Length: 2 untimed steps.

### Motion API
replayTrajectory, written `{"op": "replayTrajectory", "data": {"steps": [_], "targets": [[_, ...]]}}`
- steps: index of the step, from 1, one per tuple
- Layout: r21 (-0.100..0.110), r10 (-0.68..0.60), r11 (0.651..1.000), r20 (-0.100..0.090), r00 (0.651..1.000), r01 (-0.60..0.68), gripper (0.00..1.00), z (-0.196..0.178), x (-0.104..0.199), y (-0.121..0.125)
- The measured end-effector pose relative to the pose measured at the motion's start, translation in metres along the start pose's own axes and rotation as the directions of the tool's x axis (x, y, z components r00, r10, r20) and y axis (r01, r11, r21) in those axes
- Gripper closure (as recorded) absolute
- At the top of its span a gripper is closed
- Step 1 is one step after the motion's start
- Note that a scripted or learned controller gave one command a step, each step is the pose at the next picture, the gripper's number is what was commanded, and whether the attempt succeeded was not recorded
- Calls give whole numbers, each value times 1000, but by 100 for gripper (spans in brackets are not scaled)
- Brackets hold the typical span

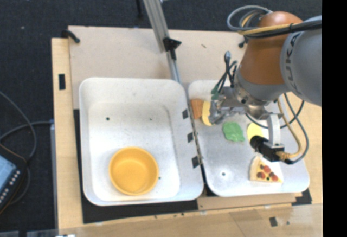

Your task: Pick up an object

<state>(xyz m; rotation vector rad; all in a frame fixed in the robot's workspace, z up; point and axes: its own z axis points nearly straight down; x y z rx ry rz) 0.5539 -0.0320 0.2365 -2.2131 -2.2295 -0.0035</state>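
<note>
My gripper [215, 113] hangs low over the upper left part of the right bin [227, 176], beneath the orange wrist band. Its tip sits right against a yellow and orange toy [200, 110] near the bin's left wall. A green flat piece [233, 132] lies just right of and below the gripper. A yellow piece [254, 131] peeks out beside it, partly behind a black fitting. A pizza slice toy [264, 171] lies at the bin's lower right. Whether anything is between the fingers is hidden.
The left bin [108, 100] holds a yellow bowl [133, 170] at its lower middle. A slanted metal pole [157, 19] rises from behind the bins. Cables loop around the arm at the right.
</note>
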Motion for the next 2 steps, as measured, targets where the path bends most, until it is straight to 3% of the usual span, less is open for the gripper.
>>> {"op": "replayTrajectory", "data": {"steps": [2], "targets": [[-2,-1,1000,-1,1000,1,100,-10,97,-29]]}}
